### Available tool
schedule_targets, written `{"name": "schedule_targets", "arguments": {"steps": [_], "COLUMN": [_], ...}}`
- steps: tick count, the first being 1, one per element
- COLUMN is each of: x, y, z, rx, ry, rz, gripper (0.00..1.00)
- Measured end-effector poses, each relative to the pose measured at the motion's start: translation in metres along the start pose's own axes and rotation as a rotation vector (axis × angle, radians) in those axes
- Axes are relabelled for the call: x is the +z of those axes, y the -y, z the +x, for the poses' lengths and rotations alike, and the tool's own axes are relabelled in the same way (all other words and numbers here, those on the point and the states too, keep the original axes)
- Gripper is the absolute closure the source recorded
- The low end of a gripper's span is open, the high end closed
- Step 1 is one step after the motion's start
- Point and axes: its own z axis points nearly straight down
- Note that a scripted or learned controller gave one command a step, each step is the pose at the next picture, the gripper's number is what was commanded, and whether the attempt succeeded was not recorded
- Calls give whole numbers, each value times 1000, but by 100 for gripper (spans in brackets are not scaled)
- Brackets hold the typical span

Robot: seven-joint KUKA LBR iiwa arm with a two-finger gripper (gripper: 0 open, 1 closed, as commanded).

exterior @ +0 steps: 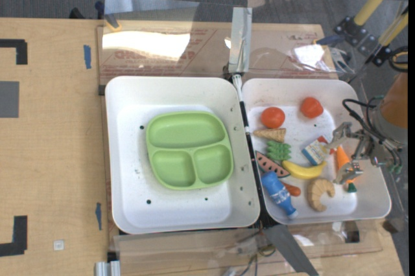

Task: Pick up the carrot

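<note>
The small orange toy carrot with a green tip [342, 159] lies near the right wall of the right-hand shallow white bin [373, 203], about midway between that bin's far and near edges; the metal two-finger gripper [345, 151] sits over it, one finger [342, 133] toward the far side and one [351, 172] toward the near side; the jaws stand spread, with the carrot in the gap between them but not visibly clamped, so I judge it not yet held.

Closing could go wrong in several ways; the carrot looks slim and slanted, so the fingers may pinch only one end and let it swivel out; the small blue-and-white carton [316, 151] lies just beside it toward the bin's middle, and the curved yellow plastic banana [305, 169] and the tan toy croissant [320, 193] crowd the near side, so a finger could snag one of them or drag it along; the bin's right wall is near, which leaves little room for correcting; a lift begun before the jaws seat would probably come up bare.

The green three-compartment plastic tray [189, 149] rests in the middle of the left-hand white bin [123, 100], well apart from all this.
</note>
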Motion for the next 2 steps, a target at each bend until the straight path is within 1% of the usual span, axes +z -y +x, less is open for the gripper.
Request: {"name": "schedule_targets", "arguments": {"steps": [1,2], "x": [-1,-1], "y": [-24,-24], "z": [21,21], "rx": [117,238], "ry": [8,3], "rz": [12,1], "gripper": [0,0]}}
